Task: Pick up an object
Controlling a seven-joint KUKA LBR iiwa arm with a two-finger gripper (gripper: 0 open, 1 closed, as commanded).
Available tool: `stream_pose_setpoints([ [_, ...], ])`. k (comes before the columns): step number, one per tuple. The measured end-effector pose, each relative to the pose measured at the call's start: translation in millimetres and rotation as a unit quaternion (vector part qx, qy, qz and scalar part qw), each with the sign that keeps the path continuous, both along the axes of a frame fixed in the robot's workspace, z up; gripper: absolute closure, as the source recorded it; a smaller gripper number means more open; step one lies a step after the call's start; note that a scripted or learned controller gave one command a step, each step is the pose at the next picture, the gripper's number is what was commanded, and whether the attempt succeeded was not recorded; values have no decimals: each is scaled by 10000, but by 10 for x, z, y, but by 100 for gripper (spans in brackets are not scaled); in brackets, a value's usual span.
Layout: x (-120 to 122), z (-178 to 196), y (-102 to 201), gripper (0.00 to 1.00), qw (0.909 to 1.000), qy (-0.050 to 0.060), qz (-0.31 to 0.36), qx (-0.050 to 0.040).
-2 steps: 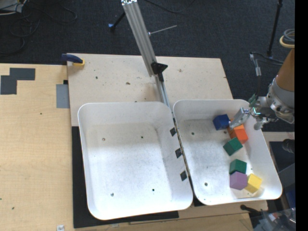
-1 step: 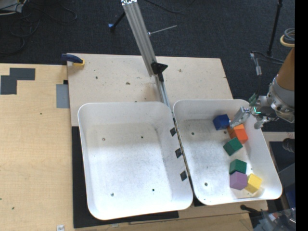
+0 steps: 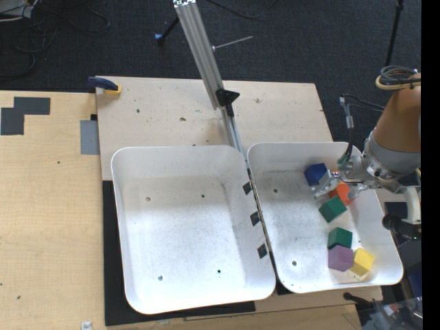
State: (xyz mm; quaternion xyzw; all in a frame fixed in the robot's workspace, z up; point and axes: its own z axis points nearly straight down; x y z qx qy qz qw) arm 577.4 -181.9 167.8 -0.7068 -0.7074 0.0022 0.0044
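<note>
Camera view: gripper (image 3: 335, 184) low in right bin (image 3: 289, 280), right of frame centre, among blue cube (image 3: 315, 174), orange block (image 3: 342, 192), upper green block (image 3: 333, 209). Jaw state: cannot tell. Likely targeting this cluster, blocks near touching, tight room. Second green cube (image 3: 339, 238), purple cube (image 3: 339, 258), yellow cube (image 3: 363, 260) crowd lower-right rim. Left bin (image 3: 137, 163) offers open room.

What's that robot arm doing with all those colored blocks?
The robot arm is reaching into the right bin, trying to pick up a block. Its claw is down among a blue block, an orange block and a green block. Nothing looks lifted. Another green block, a purple one and a yellow one sit nearer the corner.
</note>
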Motion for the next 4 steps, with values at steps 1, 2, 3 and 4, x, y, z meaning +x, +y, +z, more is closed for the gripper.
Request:
stream_pose_setpoints([
  [1, -11, -519, -16, 0, 9999, -112, -13, -64],
  [2, 31, -493, -12, 0, 9999, -161, -23, -54],
  [3, 47, -389, -23, 100, 9998, -190, -42, -60],
  [4, 118, 109, 48, 100, 10000, -60, 8, -17],
])
